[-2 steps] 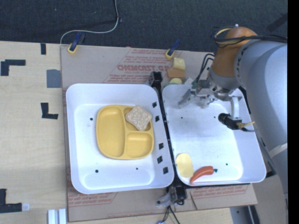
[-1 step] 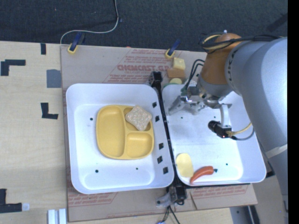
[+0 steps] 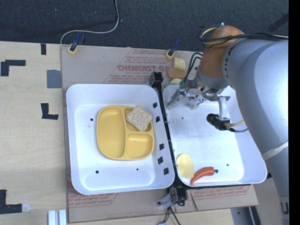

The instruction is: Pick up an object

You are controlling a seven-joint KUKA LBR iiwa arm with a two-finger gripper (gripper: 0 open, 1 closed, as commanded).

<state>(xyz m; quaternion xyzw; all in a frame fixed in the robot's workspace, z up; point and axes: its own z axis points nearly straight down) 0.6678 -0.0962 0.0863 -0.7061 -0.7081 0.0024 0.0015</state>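
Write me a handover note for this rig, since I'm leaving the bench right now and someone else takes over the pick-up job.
Gripper: low over the far end of the right bin, near the divider; nothing visible between its fingers, and whether they are open or shut cannot be told.
Left bin: yellow divided plate with a tan sponge-like square resting on its far right corner.
Right bin: pale yellow oval piece and an orange-red chili pepper, touching, at the near edge.
Done: no object lifted yet.
Left: grasp one object and raise it.
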